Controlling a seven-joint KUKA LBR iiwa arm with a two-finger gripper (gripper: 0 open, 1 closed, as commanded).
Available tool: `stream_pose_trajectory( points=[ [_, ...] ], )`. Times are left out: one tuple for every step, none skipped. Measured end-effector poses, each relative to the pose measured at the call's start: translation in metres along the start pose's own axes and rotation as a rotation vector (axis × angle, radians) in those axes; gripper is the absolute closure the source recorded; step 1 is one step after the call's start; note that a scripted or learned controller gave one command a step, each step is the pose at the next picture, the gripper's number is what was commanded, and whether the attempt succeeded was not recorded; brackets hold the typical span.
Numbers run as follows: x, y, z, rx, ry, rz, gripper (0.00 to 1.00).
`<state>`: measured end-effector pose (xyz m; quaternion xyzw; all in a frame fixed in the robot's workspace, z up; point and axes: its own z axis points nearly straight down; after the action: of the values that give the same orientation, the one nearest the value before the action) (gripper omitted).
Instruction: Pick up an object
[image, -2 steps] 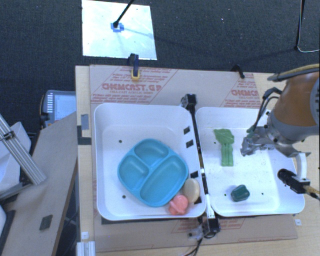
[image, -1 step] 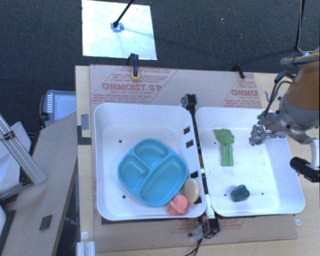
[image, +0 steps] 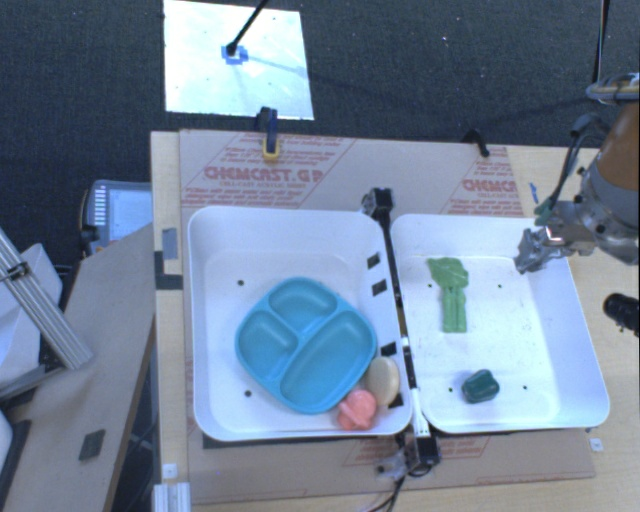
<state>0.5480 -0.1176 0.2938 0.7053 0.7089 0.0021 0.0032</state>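
Note:
The right bin (image: 560, 400) holds a light green elongated toy (image: 450, 291) near its left wall and a dark green round object (image: 480, 386) toward the front. My gripper (image: 530, 251) hangs over the right bin's upper right area, to the right of the light green toy and apart from it. Nothing shows between its fingers. In the left bin (image: 215, 245), a blue divided plate (image: 303, 342) lies flat, with a beige round object (image: 382, 378) and a pink one (image: 357, 410) at its lower right edge.
A black divider clip strip (image: 390, 290) runs between the two bins. The bins rest on a cardboard sheet (image: 300, 170). A yellow clamp (image: 270, 135) sits at the bench's far edge, and a metal rail (image: 35, 300) leans at the left.

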Motion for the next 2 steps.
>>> stream_pose_trajectory(
  points=[
    [0.062, -0.004, 0.009, 0.006, 0.003, -0.005, 1.00],
    [0.120, -0.016, 0.027, 0.006, 0.004, -0.005, 1.00]
  ],
)
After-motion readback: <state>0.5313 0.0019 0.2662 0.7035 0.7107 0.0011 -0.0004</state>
